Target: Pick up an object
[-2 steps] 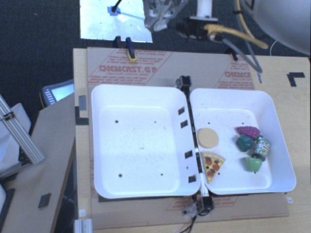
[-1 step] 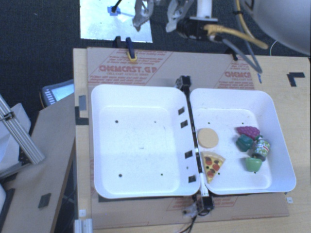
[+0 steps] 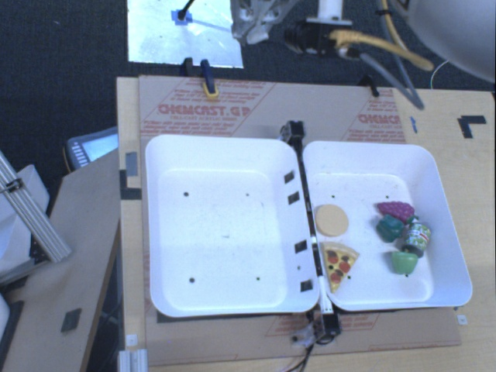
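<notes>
So the gripper is parked way up at the far edge of the view, above the bench and past the far rim of both bins, roughly over the seam between them. It's hanging over a shiny metal sheet on the dark floor, nowhere close to anything it could grab. Can't tell its state from here, that end is a blurry tangle of metal, so I won't guess. Nothing is visibly between its tips.

All the stuff is in the right bin. Against the divider there's a tan cookie, and just near of it a pizza slice with its point aimed toward the near rim, so its long axis runs far to near. Over on the right side there's a tight clump: purple grapes farthest, a teal thing touching them, a small bottle lying tilted, and a green piece nearest. The left bin has nothing worth going for.

What matters for the next move: every pickable thing lies near and right of the gripper, so it has to come toward the camera and down into the right bin. My guess is the cookie is the easiest shot, closest to the tool and sitting apart from its neighbours. The clump looks risky, pieces touching each other
</notes>
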Tool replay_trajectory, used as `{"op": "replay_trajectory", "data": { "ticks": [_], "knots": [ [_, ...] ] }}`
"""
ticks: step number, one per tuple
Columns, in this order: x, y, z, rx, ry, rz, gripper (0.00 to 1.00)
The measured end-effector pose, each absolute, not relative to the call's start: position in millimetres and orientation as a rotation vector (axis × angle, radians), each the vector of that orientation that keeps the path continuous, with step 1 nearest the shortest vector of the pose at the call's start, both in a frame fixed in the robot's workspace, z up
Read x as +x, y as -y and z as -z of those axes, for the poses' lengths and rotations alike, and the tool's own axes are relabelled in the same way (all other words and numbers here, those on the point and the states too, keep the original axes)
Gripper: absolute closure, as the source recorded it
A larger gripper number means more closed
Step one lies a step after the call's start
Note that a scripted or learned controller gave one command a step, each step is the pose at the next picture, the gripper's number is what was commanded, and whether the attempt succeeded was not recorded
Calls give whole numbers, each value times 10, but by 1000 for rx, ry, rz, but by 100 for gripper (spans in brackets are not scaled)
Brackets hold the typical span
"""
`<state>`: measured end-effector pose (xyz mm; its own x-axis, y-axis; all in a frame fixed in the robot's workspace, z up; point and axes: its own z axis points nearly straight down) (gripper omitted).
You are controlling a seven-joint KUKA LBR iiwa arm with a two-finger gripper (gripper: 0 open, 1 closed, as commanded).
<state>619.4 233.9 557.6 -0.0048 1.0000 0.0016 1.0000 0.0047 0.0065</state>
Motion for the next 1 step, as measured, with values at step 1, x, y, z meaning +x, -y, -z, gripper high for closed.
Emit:
{"op": "replay_trajectory", "data": {
  "ticks": [1],
  "knots": [
    [5182,-2121,-3705,2228,-2227,29,100]
  ]
}}
